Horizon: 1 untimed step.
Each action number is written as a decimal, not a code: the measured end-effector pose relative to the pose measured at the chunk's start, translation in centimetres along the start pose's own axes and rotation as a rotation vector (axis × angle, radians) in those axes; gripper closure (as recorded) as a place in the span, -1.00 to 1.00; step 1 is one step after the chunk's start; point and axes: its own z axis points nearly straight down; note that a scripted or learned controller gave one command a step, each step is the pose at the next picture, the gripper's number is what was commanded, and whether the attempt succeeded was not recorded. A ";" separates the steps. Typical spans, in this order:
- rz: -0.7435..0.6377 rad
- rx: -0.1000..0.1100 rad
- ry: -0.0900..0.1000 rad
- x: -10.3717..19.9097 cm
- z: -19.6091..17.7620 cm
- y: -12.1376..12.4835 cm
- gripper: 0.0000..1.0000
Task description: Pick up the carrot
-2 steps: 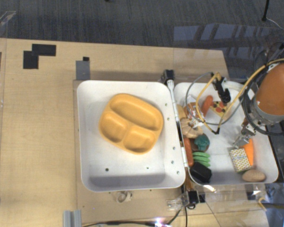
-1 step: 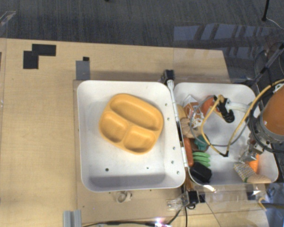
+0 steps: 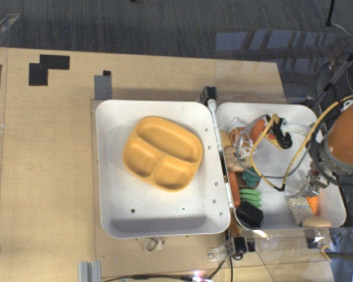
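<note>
Robot lab (bench (image 3: 47, 175), cabled bins (image 3: 106, 157))

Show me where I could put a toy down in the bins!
Left bin: bare white floor all around the yellow plate, widest along the near wall. Right bin: crowded down its left side; a small bare patch shows mid-floor, crossed by a yellow cable.
</note>
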 end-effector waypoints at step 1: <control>-0.295 -0.005 -0.011 0.5 -3.5 0.2 1.00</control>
